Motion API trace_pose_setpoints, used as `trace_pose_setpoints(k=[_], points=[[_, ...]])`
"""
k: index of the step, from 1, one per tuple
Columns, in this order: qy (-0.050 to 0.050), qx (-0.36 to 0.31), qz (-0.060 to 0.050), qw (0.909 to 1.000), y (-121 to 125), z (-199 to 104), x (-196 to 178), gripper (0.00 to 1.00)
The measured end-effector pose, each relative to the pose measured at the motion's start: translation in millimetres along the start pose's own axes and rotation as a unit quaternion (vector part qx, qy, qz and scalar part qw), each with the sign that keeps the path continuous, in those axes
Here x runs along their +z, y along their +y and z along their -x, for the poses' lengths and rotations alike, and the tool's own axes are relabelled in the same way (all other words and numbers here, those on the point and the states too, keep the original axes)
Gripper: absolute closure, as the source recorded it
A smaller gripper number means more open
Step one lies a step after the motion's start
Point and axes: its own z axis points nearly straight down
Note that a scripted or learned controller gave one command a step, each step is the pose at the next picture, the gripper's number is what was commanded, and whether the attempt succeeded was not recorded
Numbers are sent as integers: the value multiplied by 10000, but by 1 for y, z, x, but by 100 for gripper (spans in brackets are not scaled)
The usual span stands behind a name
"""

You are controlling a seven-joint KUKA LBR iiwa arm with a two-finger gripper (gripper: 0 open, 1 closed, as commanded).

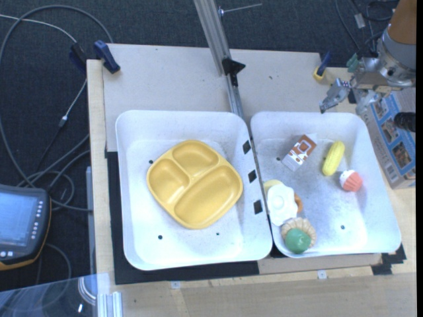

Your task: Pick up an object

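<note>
Green ball (297, 241) bottom of rt bin (370, 137); gripper (344, 92) upper rt above rim, fingers' state unclear; corn (333, 158) just below, upright-ish.

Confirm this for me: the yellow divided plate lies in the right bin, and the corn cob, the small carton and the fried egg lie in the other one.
Not right. The camera view shows the yellow divided plate in the left bin. The corn cob, the small carton and the fried egg lie in the other one, the right bin.
</note>
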Motion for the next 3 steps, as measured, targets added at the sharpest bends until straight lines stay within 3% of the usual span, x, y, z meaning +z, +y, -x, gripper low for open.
trace_pose_setpoints(k=[1, 3], points=[[-3, -2, -2, 10000, 0, 0, 0, 0], [3, 3, -24, 10000, 4, 3, 103, 0]])
